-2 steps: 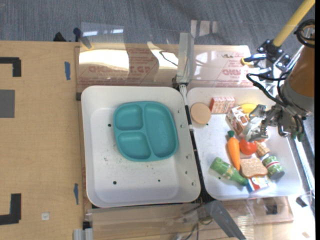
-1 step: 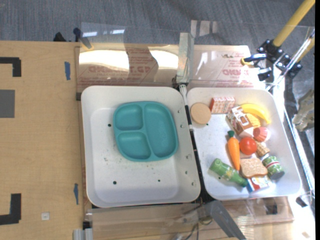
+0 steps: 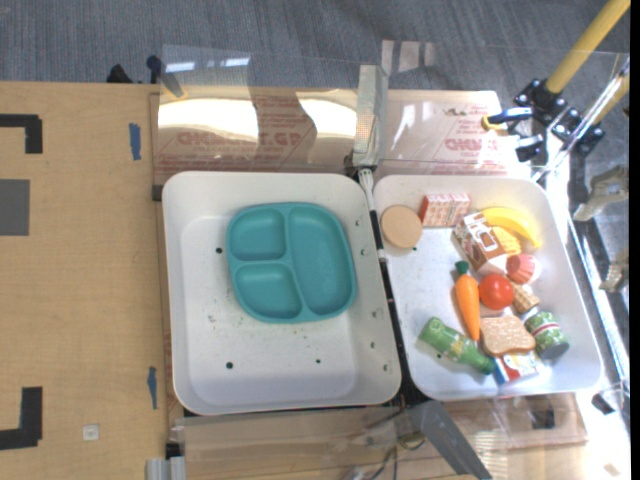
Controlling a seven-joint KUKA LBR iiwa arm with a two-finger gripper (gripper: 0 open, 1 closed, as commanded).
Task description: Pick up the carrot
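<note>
The carrot (image 3: 467,305) is orange with a small green top. It lies in the right bin (image 3: 420,278), near the bin's middle, pointing towards the front edge with its green top at the far end. A red tomato (image 3: 496,290) touches its right side. A green bottle-shaped toy (image 3: 455,342) lies just in front of its tip. Nothing covers the carrot from above.
Around the carrot lie a bread slice (image 3: 507,335), a can (image 3: 548,333), a small carton (image 3: 479,240), a banana (image 3: 510,226), a pink box (image 3: 445,209) and a tan disc (image 3: 402,227). The left bin (image 3: 200,318) holds a teal divided plate (image 3: 292,261).
</note>
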